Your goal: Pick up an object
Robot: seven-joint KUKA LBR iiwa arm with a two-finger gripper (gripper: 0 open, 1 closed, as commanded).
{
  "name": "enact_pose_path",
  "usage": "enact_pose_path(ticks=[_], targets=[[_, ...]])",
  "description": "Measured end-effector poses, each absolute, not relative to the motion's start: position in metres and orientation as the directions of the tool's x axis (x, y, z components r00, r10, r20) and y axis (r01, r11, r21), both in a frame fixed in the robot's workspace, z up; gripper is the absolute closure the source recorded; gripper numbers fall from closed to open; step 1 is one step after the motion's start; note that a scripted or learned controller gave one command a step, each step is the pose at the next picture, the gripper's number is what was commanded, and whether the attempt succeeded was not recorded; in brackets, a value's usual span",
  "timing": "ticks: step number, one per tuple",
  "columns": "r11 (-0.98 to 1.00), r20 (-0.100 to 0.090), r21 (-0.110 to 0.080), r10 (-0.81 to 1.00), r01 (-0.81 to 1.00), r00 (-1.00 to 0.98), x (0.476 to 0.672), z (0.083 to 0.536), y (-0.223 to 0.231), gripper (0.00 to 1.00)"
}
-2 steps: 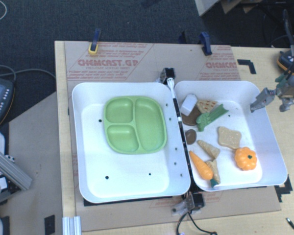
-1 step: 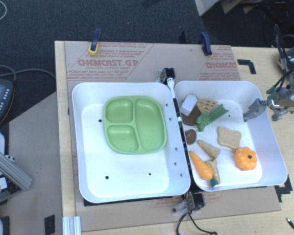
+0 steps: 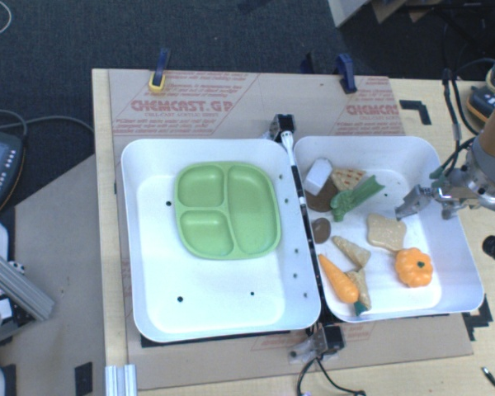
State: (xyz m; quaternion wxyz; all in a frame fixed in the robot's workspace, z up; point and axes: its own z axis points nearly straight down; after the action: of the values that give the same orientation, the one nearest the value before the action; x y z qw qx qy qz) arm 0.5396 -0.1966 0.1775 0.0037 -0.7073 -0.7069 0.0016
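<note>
Looking down on my bench, I see the two white bins side by side on a cardboard sheet printed with red lettering. My left bin (image 3: 148, 246) holds a pale green divided plate (image 3: 228, 210) with three compartments, lying flat toward the bin's upper middle. My right bin (image 3: 454, 246) carries the toy food: a white block (image 3: 318, 172) near the divider at the top, a brown disc (image 3: 320, 196) just under it, a waffle-patterned cracker (image 3: 347, 177) beside the block, and a green leafy vegetable (image 3: 355, 197) lying at a slant across the middle. Below those I make out a small brown piece (image 3: 321, 230) by the divider, a slice of toast (image 3: 386, 233), a tan wedge (image 3: 351, 252), an orange carrot (image 3: 340, 280) with a green tip pointing toward the near wall, and an orange pumpkin (image 3: 414, 268) (stem up) close to the toast's lower right.

My arm comes in from the right, and the gripper (image 3: 414, 200) hangs over the right bin's far right part, near the toast and well apart from the carrot. Its grey fingers point left toward the food. I see nothing between them, but how far they are spread I cannot tell from this slant. Every piece of food lies on the bin floor, none lifted
</note>
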Motion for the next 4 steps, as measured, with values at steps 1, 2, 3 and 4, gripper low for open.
enact_pose_path(ticks=[1,2,3,4], targets=[[0.0,0.003,-0.007,1.0,1.0,0.0,0.533,0.115,-0.194,0.0],[-0.001,0.002,0.0,1.0,1.0,0.001,0.534,0.086,-0.194,0.0],[-0.001,-0.003,0.012,1.0,1.0,0.001,0.537,0.1,-0.195,1.0],[-0.002,-0.003,0.005,1.0,1.0,0.002,0.535,0.15,-0.205,1.0]])
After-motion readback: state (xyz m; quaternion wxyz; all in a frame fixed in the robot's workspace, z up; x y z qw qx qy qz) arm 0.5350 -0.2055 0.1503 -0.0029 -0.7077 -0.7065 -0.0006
